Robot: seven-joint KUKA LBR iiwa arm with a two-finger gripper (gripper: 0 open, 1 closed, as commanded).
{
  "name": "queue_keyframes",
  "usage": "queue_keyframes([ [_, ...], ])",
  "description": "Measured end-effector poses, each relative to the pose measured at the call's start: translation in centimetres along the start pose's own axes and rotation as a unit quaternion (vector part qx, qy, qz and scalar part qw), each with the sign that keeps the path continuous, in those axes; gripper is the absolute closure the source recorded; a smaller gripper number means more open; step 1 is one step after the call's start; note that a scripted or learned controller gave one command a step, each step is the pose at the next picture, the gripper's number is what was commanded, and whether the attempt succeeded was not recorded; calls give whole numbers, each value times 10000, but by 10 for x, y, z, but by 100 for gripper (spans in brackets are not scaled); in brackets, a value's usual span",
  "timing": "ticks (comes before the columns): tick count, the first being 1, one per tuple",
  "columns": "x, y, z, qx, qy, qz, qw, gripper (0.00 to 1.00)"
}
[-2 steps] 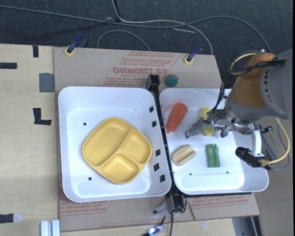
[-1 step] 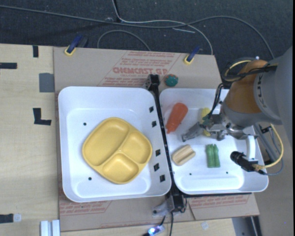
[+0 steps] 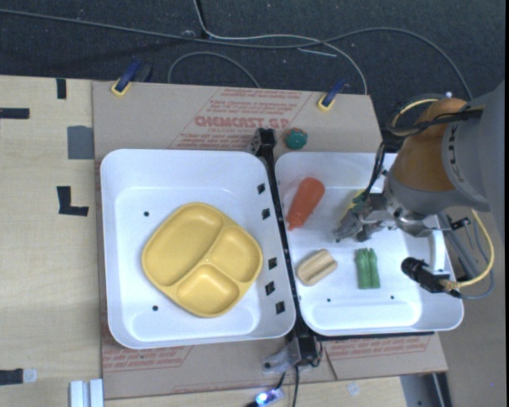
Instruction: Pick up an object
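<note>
Two shallow white bins are seen side by side on a brown board. The left bin (image 3: 119, 227) is occupied by a yellow divided plate (image 3: 202, 259), which lies near its middle. Three loose items are contained in the right bin (image 3: 390, 316): an orange carrot (image 3: 304, 202) is laid close to the bin's left wall, toward the far edge; a tan bread roll (image 3: 316, 267) is placed nearer the front left corner; a green vegetable piece (image 3: 367, 269) is set upright in the picture, just right of the roll and apart from it. The gripper (image 3: 354, 225) is lowered over the middle of the right bin, between the carrot and the green piece, with nothing seen between its tips. Whether they are parted or closed cannot be told. A small teal object (image 3: 297, 139) rests on the board beyond the bins' far edge.
</note>
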State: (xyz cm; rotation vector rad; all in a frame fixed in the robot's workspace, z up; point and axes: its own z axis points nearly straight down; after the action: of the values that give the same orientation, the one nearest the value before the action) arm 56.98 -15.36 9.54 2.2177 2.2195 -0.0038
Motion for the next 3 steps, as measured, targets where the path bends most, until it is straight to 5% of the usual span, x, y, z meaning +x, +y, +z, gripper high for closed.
queue_keyframes([
  [3,19,10,-138,-9,17,-3,10000,100],
])
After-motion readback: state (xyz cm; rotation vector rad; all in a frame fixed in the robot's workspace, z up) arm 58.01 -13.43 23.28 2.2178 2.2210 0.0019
